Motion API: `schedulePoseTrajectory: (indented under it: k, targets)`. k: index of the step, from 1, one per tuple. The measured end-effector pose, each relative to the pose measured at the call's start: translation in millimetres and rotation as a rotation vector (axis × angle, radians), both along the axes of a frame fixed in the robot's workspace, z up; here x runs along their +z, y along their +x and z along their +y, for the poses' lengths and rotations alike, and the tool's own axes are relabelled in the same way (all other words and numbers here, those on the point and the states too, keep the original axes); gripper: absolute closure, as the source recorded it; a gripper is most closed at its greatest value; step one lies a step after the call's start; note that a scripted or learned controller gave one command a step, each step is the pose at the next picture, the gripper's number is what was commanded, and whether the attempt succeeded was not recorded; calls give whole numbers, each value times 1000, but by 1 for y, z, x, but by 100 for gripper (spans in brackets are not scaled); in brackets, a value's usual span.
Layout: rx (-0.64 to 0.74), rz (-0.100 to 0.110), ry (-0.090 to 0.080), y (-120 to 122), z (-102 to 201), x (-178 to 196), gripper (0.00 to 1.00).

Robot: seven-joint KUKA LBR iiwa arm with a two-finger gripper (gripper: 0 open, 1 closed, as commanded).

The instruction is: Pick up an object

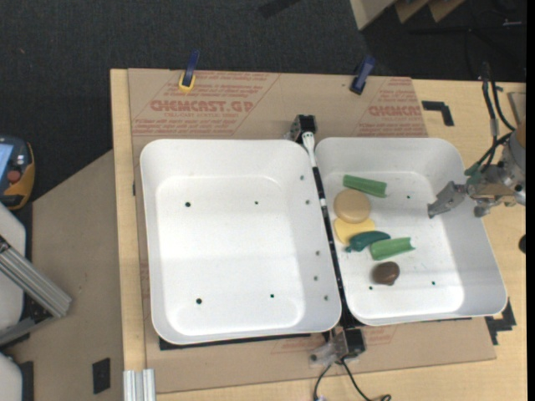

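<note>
While the gripper (pixel 458 197) hangs at the right bin's (pixel 476 257) three-o'clock rim, its jaws appear spread and nothing sits between them, so the pick is not yet made. Every candidate lies toward nine o'clock from the jaws, clustered against the bin's left wall beside the divider. Nearest in height is the dark green block (pixel 364 185), almost straight across at nine o'clock, its long axis running roughly from nine to three with a slight tilt downward to the right. Below it sit the tan round puck (pixel 353 205) and the yellow piece (pixel 348 226) touching it, then the teal piece (pixel 363 241) and the light green bar (pixel 391 246) lying end to end, again lengthwise nine to three. The brown lump (pixel 385 273) rests apart at about eight o'clock from the jaws. By my reading, a straight sweep leftward meets the dark green block first, and closing across its short side suits best.
</note>
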State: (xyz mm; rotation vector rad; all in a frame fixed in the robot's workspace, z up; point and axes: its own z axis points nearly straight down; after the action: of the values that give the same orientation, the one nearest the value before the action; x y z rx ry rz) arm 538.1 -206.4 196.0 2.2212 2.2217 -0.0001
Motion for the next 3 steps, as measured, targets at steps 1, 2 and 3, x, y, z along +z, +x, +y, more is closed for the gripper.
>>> schedulePoseTrajectory:
  k: [1, 2, 3]
  targets:
    - [0, -12, -7, -4, -20, 100, 0]
    - [-1, -14, -7, -59, -19, 210, 0]
    - [1, -6, -5, -57, -18, 214, 100]
